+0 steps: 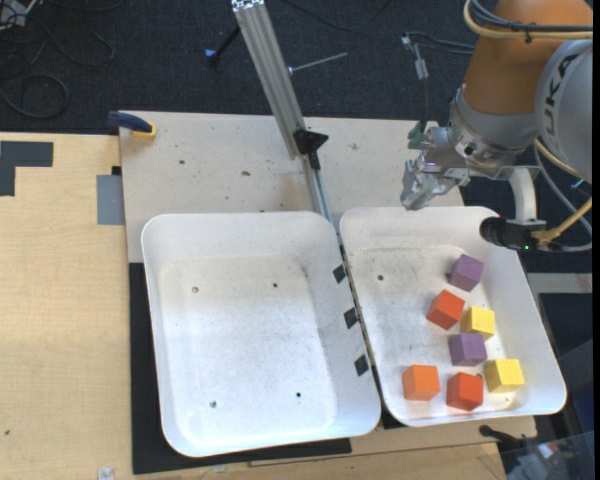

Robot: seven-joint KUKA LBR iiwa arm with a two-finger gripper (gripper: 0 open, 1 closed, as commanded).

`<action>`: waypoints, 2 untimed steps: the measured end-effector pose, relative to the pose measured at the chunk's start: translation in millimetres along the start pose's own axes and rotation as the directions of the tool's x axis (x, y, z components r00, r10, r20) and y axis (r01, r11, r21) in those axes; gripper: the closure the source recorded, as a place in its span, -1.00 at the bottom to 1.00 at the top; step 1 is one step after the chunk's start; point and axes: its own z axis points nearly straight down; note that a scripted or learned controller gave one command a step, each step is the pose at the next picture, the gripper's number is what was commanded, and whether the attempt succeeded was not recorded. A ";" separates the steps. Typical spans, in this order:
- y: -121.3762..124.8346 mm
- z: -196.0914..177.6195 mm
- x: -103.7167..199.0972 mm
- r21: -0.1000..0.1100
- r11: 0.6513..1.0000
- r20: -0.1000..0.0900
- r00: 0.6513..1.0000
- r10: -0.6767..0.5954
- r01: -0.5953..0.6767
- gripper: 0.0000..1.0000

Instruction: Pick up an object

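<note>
From my remote seat I see the gripper hanging above the far rim of the right bin, at the end of the arm that comes in from the right. Whether the gripper is spread or closed I cannot tell: its tip is a small grey cluster, too blurred against the bench to read. Nothing shows beneath or between it, so I count it as carrying nothing.

All the blocks lie nearer to me than the gripper and off to its right, inside the right bin. Closest to it is the upper purple cube, still well apart from the tip. Just past that sits an orange-red cube with a yellow cube touching or almost touching its right side. Further on is a second purple cube. Along the near edge of the bin, farthest from the gripper, stand an orange cube, a red cube and a second yellow cube in a loose row.

To the gripper's left is the left bin, the two bins meeting at a divider with black clips. A slanted metal rail rises beyond it, left of the gripper.
</note>
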 end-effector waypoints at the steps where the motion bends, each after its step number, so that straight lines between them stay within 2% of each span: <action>1: 8.0 16.0 60.1 0.003 1.000 -0.001 1.000 -0.002 0.002 1.00; 2: 6.4 20.3 114.5 0.004 1.000 0.000 1.000 -0.001 0.001 1.00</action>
